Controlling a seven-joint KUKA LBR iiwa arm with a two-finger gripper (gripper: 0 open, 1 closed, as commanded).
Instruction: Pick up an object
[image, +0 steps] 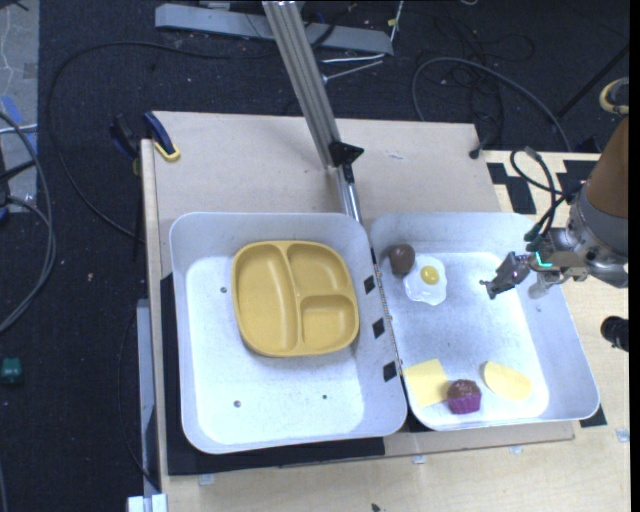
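Black floor strewn with cables surrounds a pale wooden bench (260, 160), and on it you have two shallow white bins side by side. Start at the gripper (505, 277), at the right of the frame over the right bin (560, 340): it hangs above bare bin floor with nothing between its fingers, and from this slanted view you cannot tell whether the jaws are spread or closed, since they show as little more than a dark tip. A small green light glows on the wrist just behind it.

Nearest to it, to the left, lies a toy fried egg (428, 281), with a brown rounded piece (401, 259) touching or just beside it at the bin's upper left corner. Along the lower edge sit a yellow cheese-like slab (425, 381), a purple piece (463, 396) just beside it, and a yellow oval piece (507, 381) to its right. Any of these would serve as your object to pick; they are loosely scattered, probably so each can be approached without crowding.

Farther left, the left bin (200, 400) holds a yellow divided plate (296, 297), lying flat near its centre. A metal pole (310, 85) slants up from between the bins toward the top of the frame.

You will find no legible brand, label or writing anywhere.
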